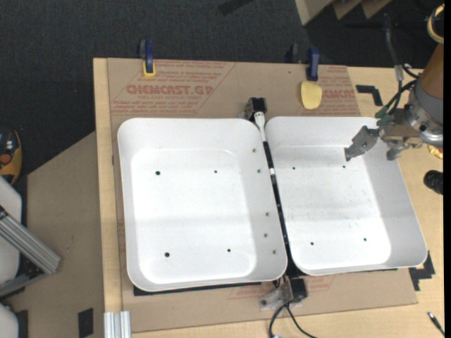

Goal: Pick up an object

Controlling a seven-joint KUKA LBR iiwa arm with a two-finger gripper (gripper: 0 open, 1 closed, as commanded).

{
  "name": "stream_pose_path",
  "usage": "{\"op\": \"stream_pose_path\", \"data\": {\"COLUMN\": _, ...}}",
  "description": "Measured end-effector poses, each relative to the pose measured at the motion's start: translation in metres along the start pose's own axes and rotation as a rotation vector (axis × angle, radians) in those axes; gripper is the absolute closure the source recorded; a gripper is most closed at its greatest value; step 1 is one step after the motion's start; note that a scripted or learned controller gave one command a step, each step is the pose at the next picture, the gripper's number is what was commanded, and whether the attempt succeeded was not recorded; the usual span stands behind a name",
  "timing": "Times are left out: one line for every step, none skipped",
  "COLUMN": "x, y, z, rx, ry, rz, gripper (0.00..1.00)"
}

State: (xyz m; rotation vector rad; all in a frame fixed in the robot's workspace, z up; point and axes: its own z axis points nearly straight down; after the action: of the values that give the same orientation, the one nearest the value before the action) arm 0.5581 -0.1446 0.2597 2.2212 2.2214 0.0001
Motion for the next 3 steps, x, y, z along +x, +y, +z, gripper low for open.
{"op": "stream_pose_path", "data": {"x": 0.0, "y": 0.001, "z": -0.011, "rx": -0.003, "ry": -0.001, "rz": -0.001, "gripper": 1.0}}
{"op": "stream_pose_path", "data": {"x": 0.051, "y": -0.015, "z": -0.133, "rx": -0.009, "ry": -0.001, "rz": -0.005, "gripper": 1.0}}
{"op": "stream_pose_path", "data": {"x": 0.105, "y": 0.021, "z": 0.014, "rx": 0.002, "ry": 0.003, "rz": -0.004, "gripper": 1.0}}
